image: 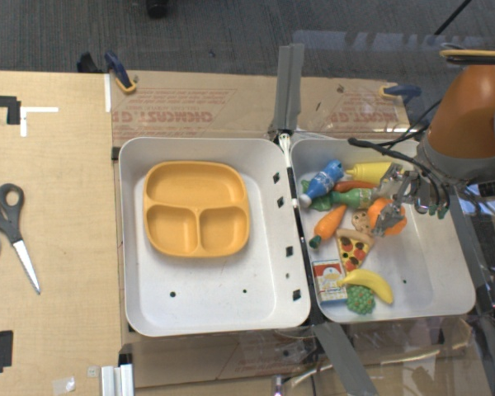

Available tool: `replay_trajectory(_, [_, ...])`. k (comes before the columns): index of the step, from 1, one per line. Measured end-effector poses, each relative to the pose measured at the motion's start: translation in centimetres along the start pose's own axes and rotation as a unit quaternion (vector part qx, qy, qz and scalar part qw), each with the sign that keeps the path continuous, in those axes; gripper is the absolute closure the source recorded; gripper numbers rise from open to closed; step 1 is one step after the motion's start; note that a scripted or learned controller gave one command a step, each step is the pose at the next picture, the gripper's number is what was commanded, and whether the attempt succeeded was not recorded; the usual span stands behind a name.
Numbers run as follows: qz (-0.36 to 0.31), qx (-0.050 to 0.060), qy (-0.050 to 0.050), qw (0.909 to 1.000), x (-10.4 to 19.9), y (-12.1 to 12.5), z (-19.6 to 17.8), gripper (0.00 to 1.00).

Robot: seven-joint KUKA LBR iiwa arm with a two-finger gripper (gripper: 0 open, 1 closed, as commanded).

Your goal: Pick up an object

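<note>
Two shallow white plastic bins sit side by side on a bench. The left bin (148, 304), at the centre of the frame, holds a yellow-orange plastic divided plate (197, 209) with three compartments, lying flat in the bin's upper half. The right bin (429, 283), at centre right, holds a cluster of toy foods in its left and upper parts: a blue plastic bottle (322, 180) at the upper left of the cluster, a yellow squeeze bottle (371, 171) lying on its side just right of it, an orange toy carrot (330, 220) slanting below the blue bottle, a triangular toy pizza slice (352, 249) near the middle, a small printed carton (328, 278) at the lower left, a yellow toy banana (371, 283) just right of the carton, and a green toy broccoli piece (360, 301) touching the banana's lower side. The grey arm with its orange band (470, 114) enters from the right edge of the frame, and its two-finger gripper (385, 213) sits low over the upper middle of the right bin. An orange rounded toy (388, 215) lies at the fingertips; whether the tool is spread, pressed together, or pinching this toy cannot be told from this angle. A pair of grey-handled scissors (12, 229) lies on the tan board at the left edge of the frame.
</note>
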State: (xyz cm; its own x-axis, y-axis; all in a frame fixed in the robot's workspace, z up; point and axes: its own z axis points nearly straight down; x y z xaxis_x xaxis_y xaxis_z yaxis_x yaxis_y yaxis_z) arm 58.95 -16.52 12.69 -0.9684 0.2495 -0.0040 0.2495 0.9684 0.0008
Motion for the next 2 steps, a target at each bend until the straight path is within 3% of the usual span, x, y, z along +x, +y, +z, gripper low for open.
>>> replay_trajectory(1, [0.024, 0.0, 0.0, 0.9997, 5.4, 6.9, -8.9, 1.0])
replay_trajectory(2, [0.1, 0.001, 0.001, 0.995, 5.4, 12.7, -12.0, 1.0])
